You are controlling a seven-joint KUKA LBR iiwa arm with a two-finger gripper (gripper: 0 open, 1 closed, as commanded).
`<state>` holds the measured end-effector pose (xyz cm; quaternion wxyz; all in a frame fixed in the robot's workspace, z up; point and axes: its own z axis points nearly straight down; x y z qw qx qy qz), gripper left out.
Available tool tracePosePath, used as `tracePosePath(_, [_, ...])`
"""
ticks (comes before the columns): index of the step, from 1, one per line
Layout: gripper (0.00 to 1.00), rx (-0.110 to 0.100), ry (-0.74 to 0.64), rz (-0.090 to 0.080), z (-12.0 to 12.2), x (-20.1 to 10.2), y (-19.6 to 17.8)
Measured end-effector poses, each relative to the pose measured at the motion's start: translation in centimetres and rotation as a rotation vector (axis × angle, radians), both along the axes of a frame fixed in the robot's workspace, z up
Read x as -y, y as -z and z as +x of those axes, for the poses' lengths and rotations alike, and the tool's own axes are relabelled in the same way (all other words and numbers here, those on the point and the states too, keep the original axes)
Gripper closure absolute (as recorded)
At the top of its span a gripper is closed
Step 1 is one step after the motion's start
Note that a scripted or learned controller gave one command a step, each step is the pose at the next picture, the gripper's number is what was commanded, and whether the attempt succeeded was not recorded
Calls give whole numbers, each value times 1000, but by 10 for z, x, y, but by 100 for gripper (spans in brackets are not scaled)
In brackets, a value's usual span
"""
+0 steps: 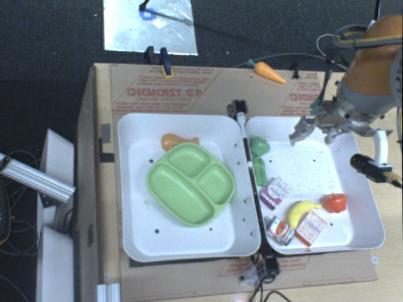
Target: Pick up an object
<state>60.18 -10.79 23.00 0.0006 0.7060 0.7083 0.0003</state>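
We see the tool (317, 129) hanging above the far end of the right bin (371, 222), with its 2 fingers spread apart and nothing between them. It sits near the bin's back wall, well apart from the cluster of things at the near end.

Closest to the tool is a small green object (259, 146) lying against the left wall of that bin, just beside the divider where the 2 bins meet. It looks soft-edged and light; we cannot tell what it is.

Further toward us lie the likelier targets. A purple-and-white packet (274, 192) sits near the divider. A yellow banana (301, 211) rests in the middle, touching or nearly touching a red-and-white carton (311, 228) and close to a small can (281, 230). A red tomato-like piece (335, 202) lies just to the right of the banana.

We judge these to be light plastic play food: stiff, smooth and somewhat slippery. The banana's curved body would best be pinched across its narrow middle, though the carton beside it leaves little room for a finger. The red piece stands freer, but its round shape may squirt out of a pinch. The packet is flat, so a grip on its short edges seems safest.

In the left bin (135, 168) a green divided plate (191, 182) covers part of an orange piece (171, 141). On the desk (208, 87) beyond the bins lies a toy carrot (269, 72).
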Motion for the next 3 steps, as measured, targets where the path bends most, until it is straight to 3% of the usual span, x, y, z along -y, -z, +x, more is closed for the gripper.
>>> tracePosePath(1, [0,-2,-1,0,19,-25,130])
tracePosePath(2, [0,-1,2,0,7,31,146])
tracePosePath(3, [100,2,1,0,8,31,135])
